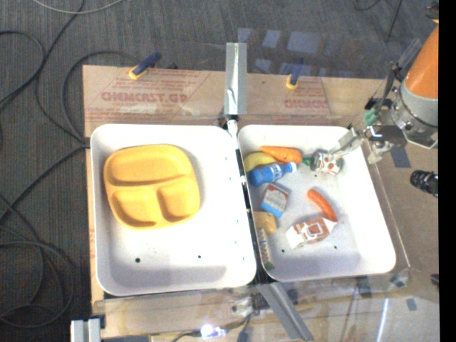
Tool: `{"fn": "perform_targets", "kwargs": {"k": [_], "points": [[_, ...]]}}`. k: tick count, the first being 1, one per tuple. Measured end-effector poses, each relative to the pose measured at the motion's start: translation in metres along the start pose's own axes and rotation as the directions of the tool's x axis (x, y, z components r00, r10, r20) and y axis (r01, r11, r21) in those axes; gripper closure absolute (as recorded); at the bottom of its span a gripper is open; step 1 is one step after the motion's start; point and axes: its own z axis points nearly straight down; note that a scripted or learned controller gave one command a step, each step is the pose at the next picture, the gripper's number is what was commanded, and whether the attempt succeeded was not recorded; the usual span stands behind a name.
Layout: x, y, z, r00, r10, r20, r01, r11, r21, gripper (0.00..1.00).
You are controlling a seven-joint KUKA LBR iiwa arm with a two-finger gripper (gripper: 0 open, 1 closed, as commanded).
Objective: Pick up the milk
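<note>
Lying nearest the camera, the milk (311, 231) is a small white carton w/ red-brown print, on its side in the front part of the right bin (377, 251), just below a red-orange sausage (322, 204). It looks light and stiff enough, but thin card can crush and its smooth faces may slip, so I judge the best hold is across the two flat sides, mid body. The gripper (329, 161) hangs at the back of the bin, well apart from the milk; cannot tell if it is open or closed. Beside it: carrot (282, 152), blue bottle (269, 172).
</note>
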Motion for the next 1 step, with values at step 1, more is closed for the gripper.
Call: {"fn": "perform_targets", "kwargs": {"k": [1], "points": [[0.0344, -0.0394, 0.1836, 1.000, 0.006, 0.003, -0.006, 1.000, -0.013, 0.00]]}}
